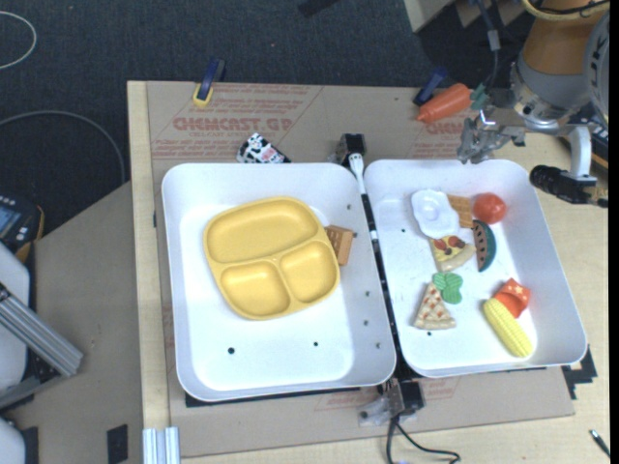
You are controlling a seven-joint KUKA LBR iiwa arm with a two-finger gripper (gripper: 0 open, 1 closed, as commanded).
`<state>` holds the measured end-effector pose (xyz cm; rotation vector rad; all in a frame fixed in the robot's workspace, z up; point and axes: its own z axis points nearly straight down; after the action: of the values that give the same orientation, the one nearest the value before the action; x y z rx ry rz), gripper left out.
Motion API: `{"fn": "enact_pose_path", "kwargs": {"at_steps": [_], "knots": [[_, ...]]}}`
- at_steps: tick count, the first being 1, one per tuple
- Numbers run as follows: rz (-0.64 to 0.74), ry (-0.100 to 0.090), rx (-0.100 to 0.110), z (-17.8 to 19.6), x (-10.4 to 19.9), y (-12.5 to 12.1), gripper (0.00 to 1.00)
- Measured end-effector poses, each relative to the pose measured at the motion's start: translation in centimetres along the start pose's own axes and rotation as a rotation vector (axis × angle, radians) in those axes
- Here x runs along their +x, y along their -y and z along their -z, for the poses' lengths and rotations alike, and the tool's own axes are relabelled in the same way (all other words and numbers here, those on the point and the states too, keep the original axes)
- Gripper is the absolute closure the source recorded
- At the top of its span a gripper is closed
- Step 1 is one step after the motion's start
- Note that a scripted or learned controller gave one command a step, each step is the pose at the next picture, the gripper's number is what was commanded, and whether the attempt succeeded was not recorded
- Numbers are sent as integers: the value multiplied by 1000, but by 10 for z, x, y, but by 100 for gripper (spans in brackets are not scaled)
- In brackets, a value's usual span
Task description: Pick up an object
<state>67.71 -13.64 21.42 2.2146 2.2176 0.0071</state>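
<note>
Two bins: left bin [193, 336] and right bin [556, 288] sit side by side on the bench [145, 211], their inner rims touching.
Arm: the arm [566, 27] reaches in at the upper right, orange band above grey wrist.
Tray: a yellow tray [266, 256] with three compartments lies in the left bin, toward the far side.
Gripper: the gripper [477, 143] hangs over the far rim of the right bin, pointing down; I cannot tell if it is open or closed, and nothing is seen in it.
Corn: a yellow corn cob [509, 328] lies in the near right part of the right bin, with a red piece [513, 294] touching its far end.
Egg: a white fried egg [434, 212] lies in the far part of the right bin.
Pizza: one slice [434, 309] lies near the middle of the right bin, another [451, 250] just beyond it.
Melon: a dark slice [483, 246] sits beside the farther pizza.
Tomato: a red tomato [489, 207] lies right of the egg.
Greens: a small green piece [448, 285] rests between the two pizza slices.
Carrot: an orange carrot [444, 104] lies on the bench beyond the right bin.
Block: a brown block [340, 244] touches the tray's right edge.
</note>
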Motion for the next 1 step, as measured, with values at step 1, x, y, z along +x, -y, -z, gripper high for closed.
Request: {"fn": "enact_pose_path", "kwargs": {"at_steps": [1], "knots": [[0,-1,4,12,0,-1,100]]}}
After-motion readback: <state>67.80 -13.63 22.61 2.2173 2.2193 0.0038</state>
